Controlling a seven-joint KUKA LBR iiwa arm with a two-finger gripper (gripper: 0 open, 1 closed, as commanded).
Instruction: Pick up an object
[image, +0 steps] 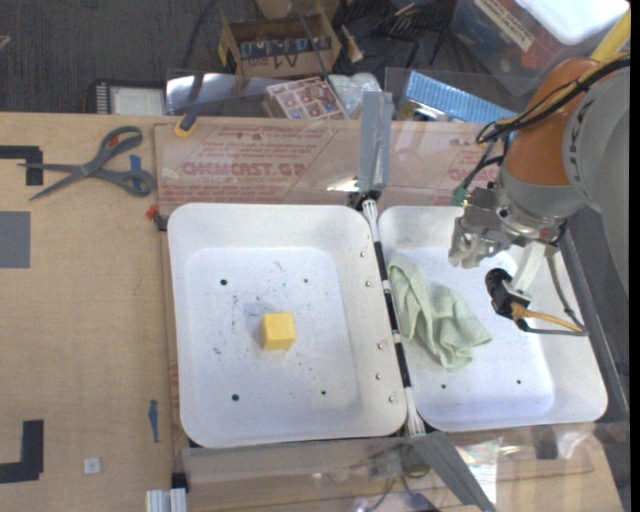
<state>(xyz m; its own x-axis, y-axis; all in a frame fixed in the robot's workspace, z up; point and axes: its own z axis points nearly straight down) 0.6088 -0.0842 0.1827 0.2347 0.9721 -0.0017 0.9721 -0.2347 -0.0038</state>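
Observation:
A small yellow block (279, 331) lies near the middle of the left bin (200, 250). A crumpled pale green cloth (435, 318) rests in the right bin (570, 400), toward its left side. My gripper (468, 252) hangs over the upper part of the right bin, above and slightly right of the cloth's top end. Nothing shows between its fingers, and the slant of the view hides how far apart they stand.
Blue-handled scissors (100, 168) lie on the bench at the far left. A cardboard sheet (260, 170) sits behind the bins, with boxes and clutter beyond. A black and orange cable (520, 305) hangs from the wrist over the right bin.

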